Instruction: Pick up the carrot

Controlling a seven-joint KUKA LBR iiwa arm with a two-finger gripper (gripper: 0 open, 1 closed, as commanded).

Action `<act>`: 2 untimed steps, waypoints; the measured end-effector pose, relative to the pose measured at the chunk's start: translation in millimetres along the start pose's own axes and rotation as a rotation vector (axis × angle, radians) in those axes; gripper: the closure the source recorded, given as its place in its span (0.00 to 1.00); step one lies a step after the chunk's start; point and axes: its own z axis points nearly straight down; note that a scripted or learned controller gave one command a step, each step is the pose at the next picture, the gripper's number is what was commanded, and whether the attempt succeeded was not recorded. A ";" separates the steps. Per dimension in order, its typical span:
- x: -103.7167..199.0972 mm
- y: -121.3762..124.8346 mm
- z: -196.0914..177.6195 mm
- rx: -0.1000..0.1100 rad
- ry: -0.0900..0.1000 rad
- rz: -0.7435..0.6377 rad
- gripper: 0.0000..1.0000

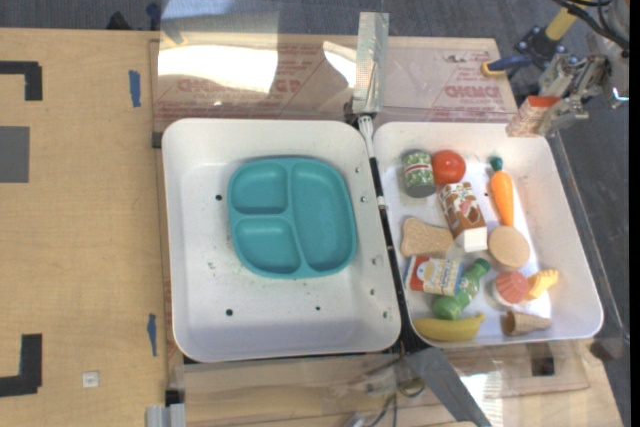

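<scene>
While the hand (560, 105) hangs outside the right bin's (575, 215) far corner, you cannot tell its grip state | arm enters top right, tilted | carrot (501, 197) lies near the far wall, beside the juice carton (461, 206) | risk: your descent nudges carton or cookie (508, 247), or carrot rolls.

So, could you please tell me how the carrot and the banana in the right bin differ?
The carrot is orange with a green top; the banana is yellow. The carrot is straight and lies lengthwise toward the bin's far side; the banana is curved and lies crosswise along the near wall. The carrot sits near the right wall, the banana at the near left. Both are toy foods in the right bin.
</scene>
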 end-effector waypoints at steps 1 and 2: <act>-2.5 0.0 -12.4 0.003 -0.011 0.000 1.00; 69.9 -6.5 163.6 -0.011 0.038 -0.096 1.00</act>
